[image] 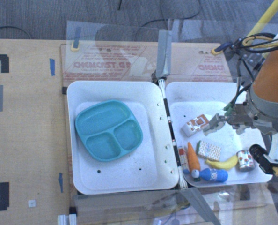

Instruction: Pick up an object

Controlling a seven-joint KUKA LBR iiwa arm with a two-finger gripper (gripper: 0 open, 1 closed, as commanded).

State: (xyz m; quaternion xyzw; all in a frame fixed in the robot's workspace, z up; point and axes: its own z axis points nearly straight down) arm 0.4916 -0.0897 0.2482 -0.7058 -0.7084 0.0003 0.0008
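Observation:
The right bin (176, 95) holds several small items. A white and orange carton (195, 124) lies near its middle, an orange carrot (192, 156) lies by the left wall, and a checkered packet (209, 150) sits beside the carrot. A yellow banana (223, 163), a blue bottle (210, 175) and a small red-spotted can (244, 159) lie along the front. My gripper (217, 123) hangs low over the bin, just right of the carton, with the grey arm and its orange band (272, 74) behind it.
The left bin (78, 93) holds a teal divided plate (109, 130). A metal divider (164, 55) runs up between the bins at the back. Cables (251, 41) hang near the arm at the upper right.

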